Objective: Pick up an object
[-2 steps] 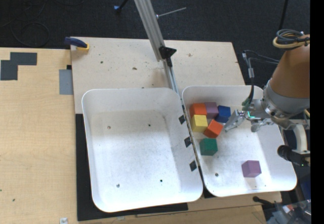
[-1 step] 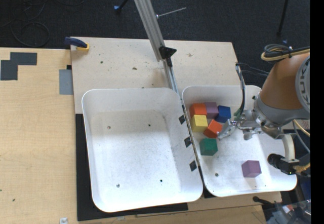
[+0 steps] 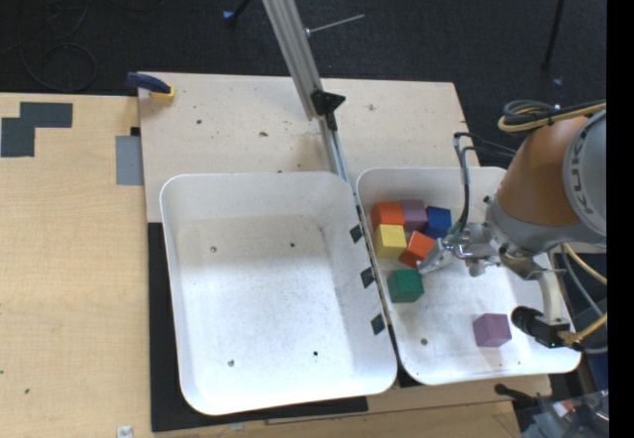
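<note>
Hand [image 3: 443, 255] beside the orange block [image 3: 420, 246] in the right bin [image 3: 495, 367]; whether it grips, I cannot tell

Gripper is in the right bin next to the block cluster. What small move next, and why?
Probably ease the gripper slightly toward the orange-red block, the nearest of the cluster at the right bin's left side. The gripper sits right beside it, with the green block just below, while the purple block lies apart near the bin's lower right.

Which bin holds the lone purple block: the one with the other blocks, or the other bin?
The same bin. The purple block lies on the floor of the right bin, apart from the cluster of blocks near its left wall.
</note>
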Robot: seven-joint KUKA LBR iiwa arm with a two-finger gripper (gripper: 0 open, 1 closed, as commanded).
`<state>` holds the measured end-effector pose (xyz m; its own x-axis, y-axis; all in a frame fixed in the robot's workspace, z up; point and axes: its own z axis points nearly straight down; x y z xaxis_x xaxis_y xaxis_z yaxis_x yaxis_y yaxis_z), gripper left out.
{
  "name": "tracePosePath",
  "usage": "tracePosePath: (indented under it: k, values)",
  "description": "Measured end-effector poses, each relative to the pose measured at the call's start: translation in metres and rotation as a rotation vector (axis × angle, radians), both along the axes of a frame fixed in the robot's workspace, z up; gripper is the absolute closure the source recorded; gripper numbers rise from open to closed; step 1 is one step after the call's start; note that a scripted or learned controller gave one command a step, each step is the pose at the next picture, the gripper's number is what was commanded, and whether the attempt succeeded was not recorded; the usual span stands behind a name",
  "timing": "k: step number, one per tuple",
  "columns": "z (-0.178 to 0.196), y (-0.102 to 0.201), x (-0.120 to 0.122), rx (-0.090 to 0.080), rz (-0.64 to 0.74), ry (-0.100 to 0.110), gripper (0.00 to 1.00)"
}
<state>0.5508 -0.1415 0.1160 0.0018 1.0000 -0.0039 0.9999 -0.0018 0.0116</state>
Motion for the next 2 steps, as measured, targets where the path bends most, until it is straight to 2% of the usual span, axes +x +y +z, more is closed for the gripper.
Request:
tracePosePath:
  k: [1,2]
  values:
    - [0.007,-0.002,-0.002,0.003,-0.01,0.007,1.0]
    - [0.051,0.001,-0.007,0.004,-0.002,0.011,1.0]
